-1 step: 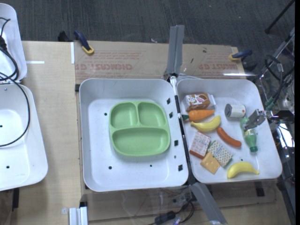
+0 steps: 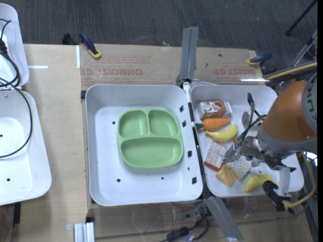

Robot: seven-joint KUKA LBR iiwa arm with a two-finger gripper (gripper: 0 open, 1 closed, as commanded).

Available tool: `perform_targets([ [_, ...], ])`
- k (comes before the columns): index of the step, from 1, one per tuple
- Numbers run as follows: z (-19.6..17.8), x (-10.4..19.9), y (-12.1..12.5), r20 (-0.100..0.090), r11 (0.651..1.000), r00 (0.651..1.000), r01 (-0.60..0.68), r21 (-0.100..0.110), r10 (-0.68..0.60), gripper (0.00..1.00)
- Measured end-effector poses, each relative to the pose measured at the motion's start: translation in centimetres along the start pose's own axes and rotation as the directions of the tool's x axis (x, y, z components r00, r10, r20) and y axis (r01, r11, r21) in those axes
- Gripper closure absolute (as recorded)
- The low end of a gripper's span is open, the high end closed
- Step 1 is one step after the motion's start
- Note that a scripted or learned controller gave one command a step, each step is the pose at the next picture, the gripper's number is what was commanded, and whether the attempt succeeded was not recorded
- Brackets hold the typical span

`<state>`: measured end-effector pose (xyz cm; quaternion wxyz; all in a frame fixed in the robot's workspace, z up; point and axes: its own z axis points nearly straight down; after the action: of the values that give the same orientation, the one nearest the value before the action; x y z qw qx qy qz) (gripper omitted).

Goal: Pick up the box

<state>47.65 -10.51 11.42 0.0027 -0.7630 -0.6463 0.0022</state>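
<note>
Camera view: pincer [image 2: 235,154] hangs low, apparently beside box [image 2: 216,155].

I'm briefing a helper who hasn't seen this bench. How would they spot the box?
Look in the right bin, along its left wall. The box lies flat below the banana and carrot: a pink and white checked rectangle, unlike the rounded toys nearby.

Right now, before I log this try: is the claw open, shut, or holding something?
Claw: cannot be told; it hangs low in the right white bin, its tips hidden among the items.
</note>
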Motion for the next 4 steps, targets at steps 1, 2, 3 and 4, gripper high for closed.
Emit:
perform_targets([
  [1, 1.9, 0.3, 0.3, 0.003, 0.998, 0.999, 0.054, -0.015, -0.054, 0.0],
  [2, 1.3, 0.3, 0.2, 0.0, 0.999, 0.999, 0.052, -0.007, -0.052, 1.0],
  [3, -7.6, 5.1, 9.5, 0.003, 0.999, 0.999, -0.041, -0.002, 0.041, 1.0],
  [4, -12.9, 7.4, 17.2, 0.003, 0.971, 0.971, -0.24, -0.003, 0.24, 1.0],
])
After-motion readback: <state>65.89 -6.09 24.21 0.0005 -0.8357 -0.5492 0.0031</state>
